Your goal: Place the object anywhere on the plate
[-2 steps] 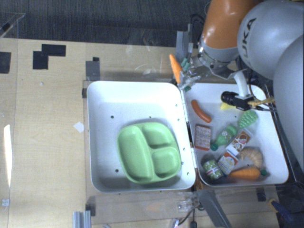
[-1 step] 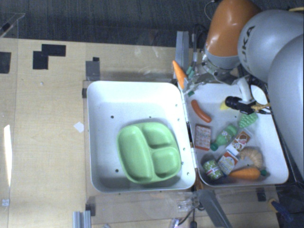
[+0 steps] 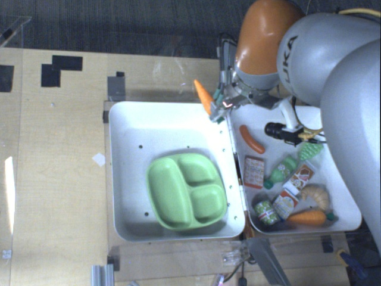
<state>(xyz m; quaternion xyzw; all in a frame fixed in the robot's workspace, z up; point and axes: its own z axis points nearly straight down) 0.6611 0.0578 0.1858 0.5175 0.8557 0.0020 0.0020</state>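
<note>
As we start at the near edge, 6 o'clock, the pale counter [image 3: 59, 177] carries two white bins side by side. In the R bin [image 3: 269, 151], nearest us, a green-label can [image 3: 266, 212] sits in the near L corner. A big carrot [image 3: 308, 218] lies flat at its 3 o'clock. Just beyond are a bread roll [image 3: 315, 195] and a red-and-white box [image 3: 292, 194], approx. touching. Further in, a green bottle [image 3: 281, 171] lies tilted, w/ a red packet [image 3: 254, 171] at its 9 o'clock near the L wall. A red sausage [image 3: 251, 139] lies toward 12 o'clock from the packet.

In the L bin [image 3: 119, 177], the green plate [image 3: 186, 190] rests in the near R part. It has 3 compartments, and we see nothing on it.

Past the plate, at about 1 o'clock from it, the hand [image 3: 218, 113] hangs over the far R corner of the L bin, by the wall btw. the bins. We read it as clamped on the small carrot [image 3: 203, 96]. Its lower end sits in the fingers and its tip points up toward 11 o'clock over the far rim. So the small carrot is in the hand, well apart from the plate.

Behind, the grey arm [image 3: 333, 58] w/ its orange band [image 3: 265, 34] comes in from 3 o'clock.
</note>
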